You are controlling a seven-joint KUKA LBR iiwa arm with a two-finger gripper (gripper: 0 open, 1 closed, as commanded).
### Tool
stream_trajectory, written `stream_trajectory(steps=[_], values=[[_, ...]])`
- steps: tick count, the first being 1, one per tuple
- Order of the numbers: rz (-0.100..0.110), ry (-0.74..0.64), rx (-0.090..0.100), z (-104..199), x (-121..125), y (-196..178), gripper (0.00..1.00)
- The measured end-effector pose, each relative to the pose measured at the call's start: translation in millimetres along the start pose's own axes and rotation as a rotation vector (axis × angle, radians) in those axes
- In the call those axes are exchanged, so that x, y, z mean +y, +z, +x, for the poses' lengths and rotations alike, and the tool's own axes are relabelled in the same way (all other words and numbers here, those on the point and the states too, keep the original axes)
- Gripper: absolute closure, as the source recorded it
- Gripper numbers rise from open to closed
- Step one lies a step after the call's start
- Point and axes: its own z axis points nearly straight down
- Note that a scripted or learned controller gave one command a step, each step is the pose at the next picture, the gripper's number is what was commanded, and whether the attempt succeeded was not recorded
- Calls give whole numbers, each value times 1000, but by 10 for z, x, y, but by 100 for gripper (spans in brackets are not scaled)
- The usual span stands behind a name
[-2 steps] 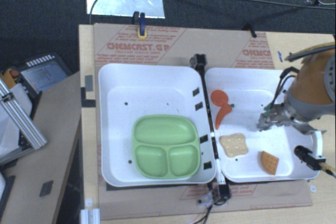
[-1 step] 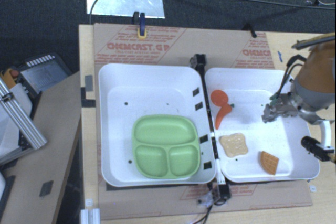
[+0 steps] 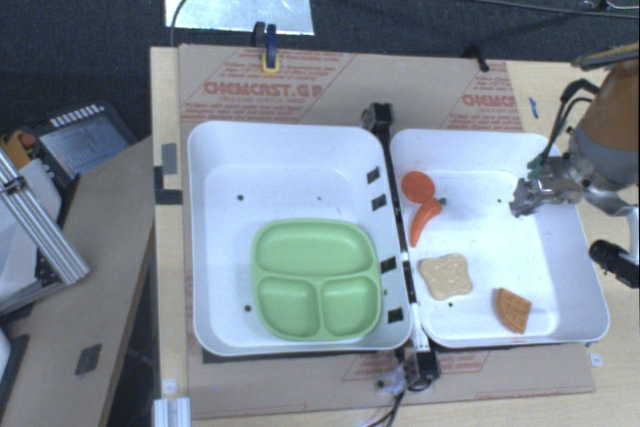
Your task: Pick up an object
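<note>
Step in hand, as judged: approach, no grasp yet. Tool (image 3: 523, 202) up over the right bin (image 3: 570, 255), toward that bin's far right part, above bare white floor. Nothing seen in it, nothing touched. How wide it stands: cannot tell, too small and dark against the wrist.

Candidates, all placed by the right bin:
- orange spoon (image 3: 421, 200) in its far left part, just beside its left wall, bowl end away from the camera, handle slanting down toward the near side.
- toast slice (image 3: 446, 275) lying flat in its near left part, just below the spoon handle, apart from it.
- brown wedge (image 3: 512, 309) near its front wall, right of the toast, apart from it.
- green divided plate (image 3: 318, 277) outside it, in the left bin (image 3: 220, 175) that butts against its left wall.

Doing it well, judgement only:
- Pick one target and centre over it before dropping. All three small pieces sit well left of or nearer than the tool.
- Wedge probably easiest: free on all sides, some thickness to pinch.
- Toast thin and flat, likely to slip out unless taken low across its short width.
- Spoon close to the wall, so risk of clipping the wall; better to close across the handle, not the bowl.
- Come straight down, stop just off the bin floor, close, then lift and check something is actually held.
</note>
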Motion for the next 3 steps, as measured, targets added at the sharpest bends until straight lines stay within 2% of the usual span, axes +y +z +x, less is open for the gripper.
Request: stream_trajectory(steps=[1, 3], values=[[-2, 0, 0, -3, 16, -534, 100], [2, -3, 2, 1031, 148, -348, 100]])
